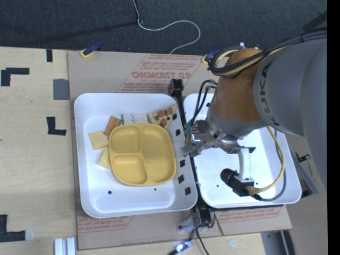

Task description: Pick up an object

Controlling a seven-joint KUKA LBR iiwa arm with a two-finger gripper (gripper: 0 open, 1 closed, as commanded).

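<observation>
The gripper (189,142) is seen low over the divide between the two white bins, at the right edge of the left bin (85,116); whether it is spread or closed cannot be told, since the wrist and its cabling hide that end of it. Nothing is seen held.

Just to its left, in the left bin, a yellow divided plate (142,154) lies flat, its near rim almost under the gripper. Beyond the plate, flat pieces are clustered: tan crackers (99,140), an orange-brown piece (112,125) and a patterned card (163,116).

Any pick is judged to lie leftward, the plate being nearest. The right bin (276,195) is overhung by the arm.
</observation>
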